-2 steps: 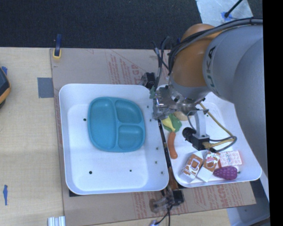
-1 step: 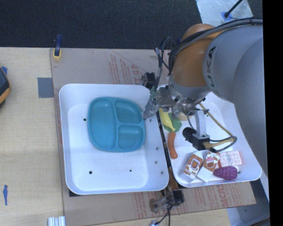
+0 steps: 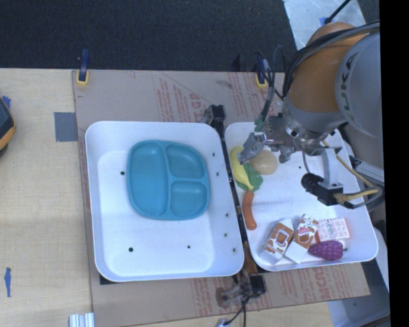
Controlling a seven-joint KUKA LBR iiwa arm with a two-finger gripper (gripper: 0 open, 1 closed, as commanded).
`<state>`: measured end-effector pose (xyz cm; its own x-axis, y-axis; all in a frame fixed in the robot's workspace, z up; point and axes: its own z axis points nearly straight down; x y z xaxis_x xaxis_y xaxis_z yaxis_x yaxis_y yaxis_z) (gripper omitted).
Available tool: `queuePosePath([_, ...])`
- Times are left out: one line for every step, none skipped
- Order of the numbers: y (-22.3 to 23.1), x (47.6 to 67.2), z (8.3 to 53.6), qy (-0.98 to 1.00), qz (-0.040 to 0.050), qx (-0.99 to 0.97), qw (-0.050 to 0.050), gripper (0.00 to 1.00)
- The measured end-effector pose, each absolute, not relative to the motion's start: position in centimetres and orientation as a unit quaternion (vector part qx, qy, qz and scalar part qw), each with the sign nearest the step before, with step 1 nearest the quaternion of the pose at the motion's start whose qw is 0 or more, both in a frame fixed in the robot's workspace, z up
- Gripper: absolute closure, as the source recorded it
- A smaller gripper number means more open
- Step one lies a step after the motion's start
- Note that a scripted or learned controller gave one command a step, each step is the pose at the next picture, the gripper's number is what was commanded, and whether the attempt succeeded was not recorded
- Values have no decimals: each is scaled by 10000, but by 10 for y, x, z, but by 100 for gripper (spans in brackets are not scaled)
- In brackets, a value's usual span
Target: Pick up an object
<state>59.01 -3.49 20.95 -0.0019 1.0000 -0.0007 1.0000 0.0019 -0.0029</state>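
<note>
A: Wooden bench under me, brown cardboard sheet (image 3: 155,94) on it, two white bins side by side. What do you want to know?

B: Which object are you going for, and where is it?

A: My guess is the pale round thing, an egg or small potato by the look of it (image 3: 265,163). It lies in the right bin (image 3: 368,251), up in its near-left corner, touching the yellow banana (image 3: 239,171) and the green piece (image 3: 253,180) just beside that. My gripper (image 3: 255,145) hangs right over that cluster.

B: Have you got hold of it?

A: No. I see nothing between my fingers, and from this slant I cannot tell whether they stand apart or together. I'd judge the pick is only at the approach: I am above the target, not yet closed on it, and nothing is lifted.

B: What else is in that bin?

A: An orange carrot-like stick (image 3: 249,210) along the left wall, below the banana. Toward the front edge, small printed cartons (image 3: 281,240) packed together, and a purple grape bunch (image 3: 326,250) touching them. A black part of my tooling (image 3: 319,187) hangs over the middle of the bin.

B: And the left bin?

A: White left bin (image 3: 102,217) holds a teal divided plate (image 3: 168,179), lying flat, well apart from my work.

B: What remains, then?

A: Everything that counts: descend, close on the piece, and raise it clear. The crowding against the banana could spoil the grip
</note>
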Motion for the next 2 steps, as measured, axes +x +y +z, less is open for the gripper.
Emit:
queuePosePath([-9,656,192,-7085,9,-7057,11,0])
queuePosePath([-97,633,157,-7074,16,-7068,10,0])
